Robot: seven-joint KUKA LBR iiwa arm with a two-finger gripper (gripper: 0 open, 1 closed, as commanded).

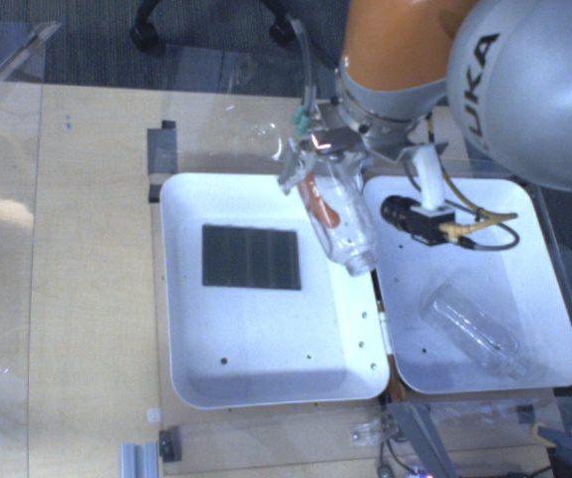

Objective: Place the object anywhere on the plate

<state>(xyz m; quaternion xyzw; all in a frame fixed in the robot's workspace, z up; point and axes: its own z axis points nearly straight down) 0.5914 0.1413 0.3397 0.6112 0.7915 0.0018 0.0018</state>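
Gripper [324, 172] pinches a clear plastic bottle [338, 222], which hangs tilted over the left bin's [266, 366] right edge. Dark rectangular plate [251, 258] lies flat in that bin, left of the bottle. Second clear bottle [470, 332] lies in the right bin [555, 297].

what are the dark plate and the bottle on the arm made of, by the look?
Dark plate: matte dark grey, flat, faintly ribbed; looks like rubber or plastic, can't tell which. Bottle at the end effector: clear glossy plastic, probably; the bin shows through it.
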